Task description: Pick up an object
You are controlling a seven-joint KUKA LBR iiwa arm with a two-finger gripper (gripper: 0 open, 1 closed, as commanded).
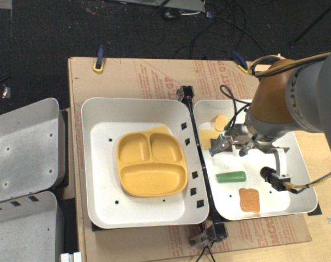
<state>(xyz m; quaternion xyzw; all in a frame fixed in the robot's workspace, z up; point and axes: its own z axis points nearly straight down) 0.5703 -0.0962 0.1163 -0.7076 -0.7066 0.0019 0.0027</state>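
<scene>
The gripper [222,144] hangs over the left part of the right bin [301,171], its fingers pointing left toward a pale yellow piece [208,137] by the bin's left wall. A second yellow piece [221,123] lies just behind it, partly hidden by the wrist. A green block [231,176] lies in front of the gripper, apart from it. An orange sponge-like piece [250,200] rests near the bin's front. Whether anything sits between the fingers is not visible.
The left bin [94,146] holds a yellow divided tray [152,164]. A black divider [195,146] runs between the bins. The grey arm with its orange band [274,91] covers the right bin's back right. Cables trail near the bin's right side.
</scene>
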